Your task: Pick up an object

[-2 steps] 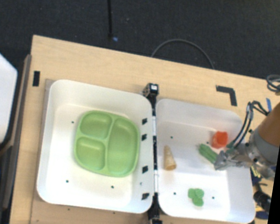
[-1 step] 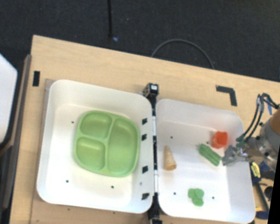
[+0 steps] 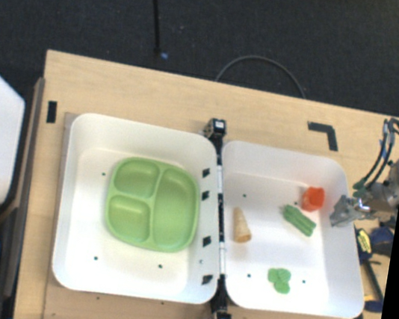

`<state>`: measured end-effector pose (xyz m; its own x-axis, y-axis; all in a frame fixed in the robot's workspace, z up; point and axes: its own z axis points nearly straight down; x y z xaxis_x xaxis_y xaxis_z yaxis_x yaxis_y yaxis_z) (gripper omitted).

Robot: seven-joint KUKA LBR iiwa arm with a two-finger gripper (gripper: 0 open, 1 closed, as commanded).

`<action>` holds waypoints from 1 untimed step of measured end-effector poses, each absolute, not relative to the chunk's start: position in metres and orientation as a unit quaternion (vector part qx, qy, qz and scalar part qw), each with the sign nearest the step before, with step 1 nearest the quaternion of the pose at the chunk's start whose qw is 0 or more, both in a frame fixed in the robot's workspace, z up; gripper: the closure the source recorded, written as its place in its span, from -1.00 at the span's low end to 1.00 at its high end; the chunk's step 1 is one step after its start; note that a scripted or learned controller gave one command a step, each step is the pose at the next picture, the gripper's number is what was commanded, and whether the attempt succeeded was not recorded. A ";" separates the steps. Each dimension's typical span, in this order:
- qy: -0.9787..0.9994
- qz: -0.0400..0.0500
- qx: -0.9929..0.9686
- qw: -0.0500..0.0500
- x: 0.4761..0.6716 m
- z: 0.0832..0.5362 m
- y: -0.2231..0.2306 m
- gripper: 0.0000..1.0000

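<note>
Left of centre we have the left bin (image 3: 72,194), carrying one green divided plate (image 3: 152,204) with three compartments, lying flat; we see nothing in them. Count there: one plate, no loose items.

Centre frame, the two bins butt together along a seam with black clips, and a small black fitting at each end of it.

Right of the seam we have the right bin (image 3: 274,164) with four loose items, all lying on the bin floor:
- one tan cone-shaped piece (image 3: 241,225) just beside the seam
- one green lumpy piece (image 3: 279,280) toward the lower edge
- one long green piece (image 3: 299,220) mid-bin, lying at a slant
- one orange block (image 3: 313,198) just above the long green piece, near it; we can't tell if they touch

Far right, the gripper (image 3: 345,210) sits at the right rim of that bin, near the orange block but apart from it. We see nothing between its fingers. They read as a small grey blur, so we cannot tell whether they are spread or pressed together.

Progress, as we judge it: pick not done. Every candidate rests on the bin floor, none lifted. Left to do: choose a target (the orange block or the long green piece is nearest), move over it, descend, close, lift.

Totals: two bins, one plate, four loose items, one gripper.
</note>
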<state>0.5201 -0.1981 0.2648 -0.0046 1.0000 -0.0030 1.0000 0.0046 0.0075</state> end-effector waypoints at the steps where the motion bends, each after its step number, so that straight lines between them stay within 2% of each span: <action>1: 0.710 0.001 0.705 0.001 0.514 0.271 -0.149 1.00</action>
<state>0.5137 -0.1487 0.2709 -0.0073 1.0000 0.0002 1.0000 0.0073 0.0037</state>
